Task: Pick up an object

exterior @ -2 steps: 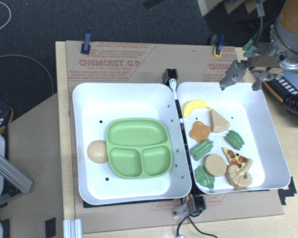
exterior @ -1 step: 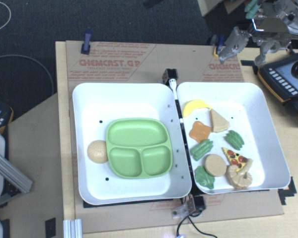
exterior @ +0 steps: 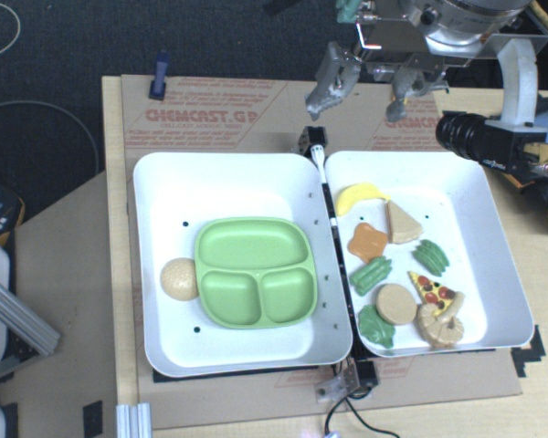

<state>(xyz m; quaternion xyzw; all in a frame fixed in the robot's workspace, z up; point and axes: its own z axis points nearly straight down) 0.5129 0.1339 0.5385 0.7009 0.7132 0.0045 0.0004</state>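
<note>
Down in the right bin (exterior: 477, 199) lie the things I could pick, a loose cluster of toy food. A yellow banana (exterior: 358, 196) sits at the back, close to the wall shared with the other bin, and a tan wedge (exterior: 402, 223) lies just beside it. An orange piece (exterior: 367, 242) rests in front of the banana, touching the wedge. Further forward are a green pod (exterior: 371, 273) and, nearer the middle of the bin, a green leaf (exterior: 430, 256). A pizza slice (exterior: 435, 291) lies in front of the leaf, with a round tan biscuit (exterior: 395, 304) to its side. At the front edge sit a dark green piece (exterior: 376, 327), touching the biscuit, and a pale pretzel (exterior: 441, 325), touching the pizza slice. The left bin (exterior: 164, 199) holds a green divided plate (exterior: 255, 271) lying flat in the middle, with a beige ball (exterior: 178, 278) touching its outer edge. Both bins stand on a sheet of cardboard (exterior: 219, 112), with a black clip (exterior: 314, 139) at the back where they meet and a blue clip (exterior: 159, 76) on the sheet's far corner. Over that cardboard, behind the bins and closer to the right one, my hand (exterior: 365, 94) hangs in the air with its two fingers (exterior: 331, 85) spread wide, nothing between them, well apart from all the food.
</note>
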